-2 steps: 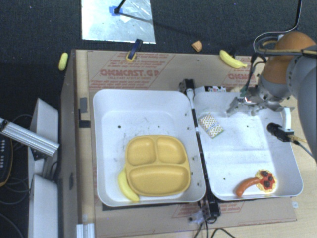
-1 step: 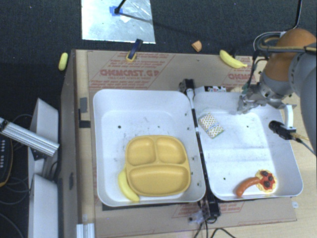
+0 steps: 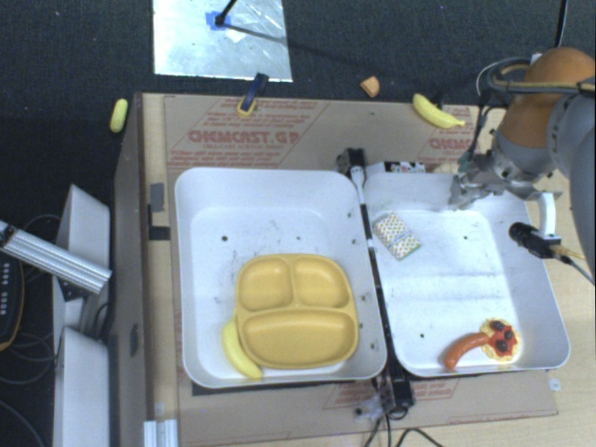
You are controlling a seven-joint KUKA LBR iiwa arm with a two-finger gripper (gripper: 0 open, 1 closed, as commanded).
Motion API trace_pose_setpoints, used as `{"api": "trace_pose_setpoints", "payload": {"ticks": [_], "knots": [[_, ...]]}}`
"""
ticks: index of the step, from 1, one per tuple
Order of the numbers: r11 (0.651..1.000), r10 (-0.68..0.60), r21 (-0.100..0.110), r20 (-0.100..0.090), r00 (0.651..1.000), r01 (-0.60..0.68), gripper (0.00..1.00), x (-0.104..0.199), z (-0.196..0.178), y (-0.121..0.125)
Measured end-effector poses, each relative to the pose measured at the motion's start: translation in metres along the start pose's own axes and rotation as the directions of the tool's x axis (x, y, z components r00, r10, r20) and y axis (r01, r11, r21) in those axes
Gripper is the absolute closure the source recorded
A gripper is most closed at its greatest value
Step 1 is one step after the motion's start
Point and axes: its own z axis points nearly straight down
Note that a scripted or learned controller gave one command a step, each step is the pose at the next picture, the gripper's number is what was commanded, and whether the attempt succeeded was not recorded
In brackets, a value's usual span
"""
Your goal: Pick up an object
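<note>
Gripper point(image 3: 466, 189) sits at the right bin's point(image 3: 531, 277) far edge; too small and blurry, can't tell how it's set or if it's got anything. Patterned packet point(image 3: 396, 235) lies near that bin's far-left corner, hot dog point(image 3: 466, 347) and pizza slice point(image 3: 501, 339) by the near edge.

Two white bins point(image 3: 279, 189), three bananas point(image 3: 240, 352), one yellow tray point(image 3: 296, 310), one sausage point(image 3: 463, 346).

We see two smooth, slightly glossy white plastic bins point(image 3: 279, 194) on a matt brown cardboard sheet point(image 3: 307, 124), w/ a glossy yellow plastic divided plate point(image 3: 296, 307), a dark rough carpet-like floor point(image 3: 56, 54) & a shiny crinkled foil-like sheet point(image 3: 200, 26).
</note>
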Motion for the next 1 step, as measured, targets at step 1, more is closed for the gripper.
{"api": "trace_pose_setpoints", "payload": {"ticks": [1], "knots": [[1.000,-0.001,-0.004,0.001,1.000,0.001,1.00,-0.0005,-0.0114,0.0012]]}}
